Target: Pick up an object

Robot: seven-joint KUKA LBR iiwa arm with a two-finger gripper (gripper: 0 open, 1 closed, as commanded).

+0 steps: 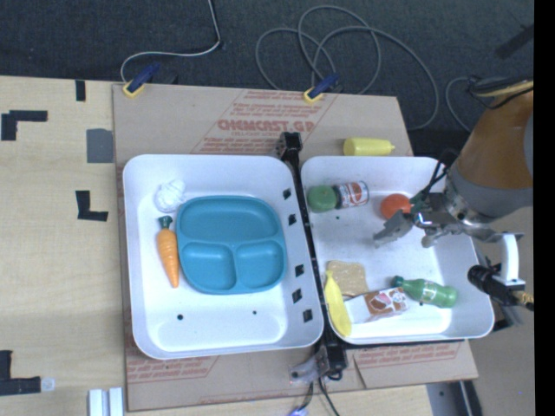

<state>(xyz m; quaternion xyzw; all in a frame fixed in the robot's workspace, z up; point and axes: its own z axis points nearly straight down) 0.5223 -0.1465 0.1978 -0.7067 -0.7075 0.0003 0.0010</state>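
Fingers: in the camera view the two grey fingers of the gripper (406,229) stand apart, splayed, with nothing between them. They hang over the bare middle of the right-hand shallow white bin (468,323).

Candidate objects in that bin: a small round orange-red ball (395,204) lies just beside the fingers, up and slightly left of them. It is the nearest thing and has no long axis to align with. A green-capped bottle with a red label (338,197) lies farther left, near the bin's upper left corner, its long axis running roughly left to right. A green plastic bottle (426,291) lies below the fingers, also lengthwise left to right.

Arm pose: the grey arm with the orange band (494,150) reaches in from the right, wrist bent down over the bin's right half.

Judgement: the ball is the likeliest target; a short shift up-left should centre it.
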